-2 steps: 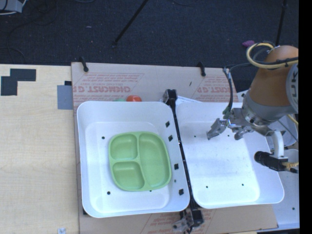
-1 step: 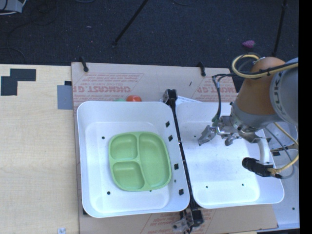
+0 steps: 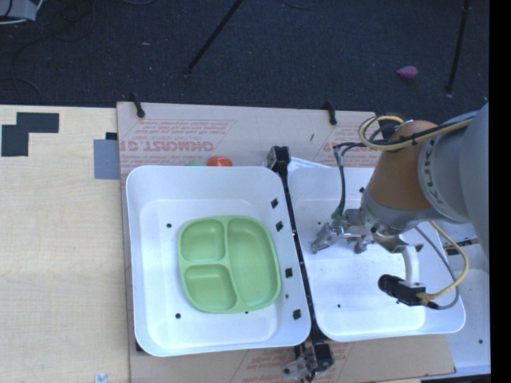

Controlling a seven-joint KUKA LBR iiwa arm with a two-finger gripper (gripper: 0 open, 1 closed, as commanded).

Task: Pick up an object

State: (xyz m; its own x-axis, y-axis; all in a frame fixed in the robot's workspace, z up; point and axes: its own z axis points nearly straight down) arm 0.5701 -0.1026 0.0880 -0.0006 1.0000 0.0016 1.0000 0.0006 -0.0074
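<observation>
Over the right bin (image 3: 375, 325), the fingers (image 3: 321, 242) gape on bare floor, so closing here likely catches nothing; the plate (image 3: 230, 263) lies at 9 o'clock.

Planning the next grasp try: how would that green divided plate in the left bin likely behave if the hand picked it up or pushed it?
The green plate looks like molded plastic, so probably stiff and light. It lies flat on the bin floor, so a push would likely slide it, not tip it. Its low rim and smooth surface may give fingers little to pinch.
</observation>
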